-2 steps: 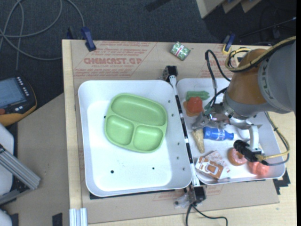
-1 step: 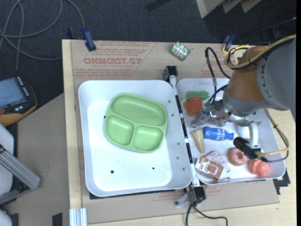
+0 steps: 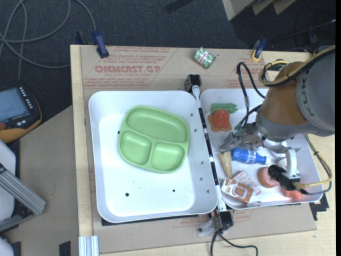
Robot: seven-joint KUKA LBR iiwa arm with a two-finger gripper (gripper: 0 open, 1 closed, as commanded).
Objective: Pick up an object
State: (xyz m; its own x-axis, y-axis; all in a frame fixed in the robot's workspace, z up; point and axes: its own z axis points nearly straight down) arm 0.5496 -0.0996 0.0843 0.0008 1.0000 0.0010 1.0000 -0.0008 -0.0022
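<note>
Two bins on worktop | pincer hung low over right bin, likely for a pick | blue bottle just below | pincer state: cannot tell

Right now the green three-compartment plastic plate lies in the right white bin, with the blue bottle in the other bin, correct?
Not quite. The camera view shows the green three-compartment plastic plate in the left white bin; the blue bottle lies in the right white bin.
</note>
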